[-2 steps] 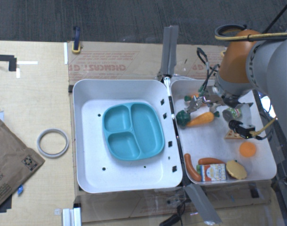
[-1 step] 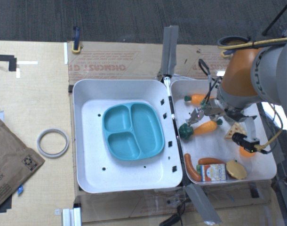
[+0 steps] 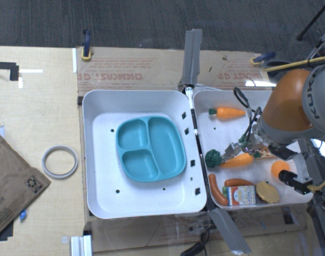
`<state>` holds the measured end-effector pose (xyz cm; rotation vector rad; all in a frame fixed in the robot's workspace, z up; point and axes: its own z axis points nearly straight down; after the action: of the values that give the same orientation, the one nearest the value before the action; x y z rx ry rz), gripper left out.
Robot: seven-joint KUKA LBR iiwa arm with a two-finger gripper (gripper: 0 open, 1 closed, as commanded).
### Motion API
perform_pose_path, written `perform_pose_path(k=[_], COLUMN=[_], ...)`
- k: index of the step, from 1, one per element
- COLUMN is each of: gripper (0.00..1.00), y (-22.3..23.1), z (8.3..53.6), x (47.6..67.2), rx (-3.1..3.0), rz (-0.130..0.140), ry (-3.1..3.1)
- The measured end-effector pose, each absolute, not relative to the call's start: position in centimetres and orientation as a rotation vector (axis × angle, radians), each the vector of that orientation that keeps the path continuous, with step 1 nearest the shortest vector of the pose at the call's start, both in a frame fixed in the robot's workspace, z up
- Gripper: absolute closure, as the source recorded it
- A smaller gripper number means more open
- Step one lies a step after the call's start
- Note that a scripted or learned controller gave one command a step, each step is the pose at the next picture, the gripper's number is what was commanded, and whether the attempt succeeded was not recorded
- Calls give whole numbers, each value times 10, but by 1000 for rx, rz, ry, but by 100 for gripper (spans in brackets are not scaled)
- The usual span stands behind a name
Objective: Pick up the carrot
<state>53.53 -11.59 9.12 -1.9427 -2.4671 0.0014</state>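
Two carrots lie in the right bin (image 3: 205, 137). One carrot (image 3: 229, 112) rests near the bin's far wall, with its green end pointing left. The other carrot (image 3: 238, 161) lies in the middle of the bin, its leafy green top (image 3: 213, 157) toward the left wall. My gripper (image 3: 241, 147) hangs from the orange-banded wrist (image 3: 287, 103) and is low over the middle carrot's upper side, at or just above its surface. The wrist hides part of the bin behind it.
The right bin also holds an orange (image 3: 279, 168), two red sausages (image 3: 216, 190), a small juice carton (image 3: 241, 195) and a round brown item (image 3: 267, 192). A teal divided plate (image 3: 151, 148) sits in the left bin (image 3: 98, 159). A tape roll (image 3: 59, 161) lies on the bench.
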Motion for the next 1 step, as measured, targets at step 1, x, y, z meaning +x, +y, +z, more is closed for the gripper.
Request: perform_pose_path(k=[1], gripper=[0], y=[-111], z=[93], x=[502], rx=[-1843], rz=[4], ry=[-2555])
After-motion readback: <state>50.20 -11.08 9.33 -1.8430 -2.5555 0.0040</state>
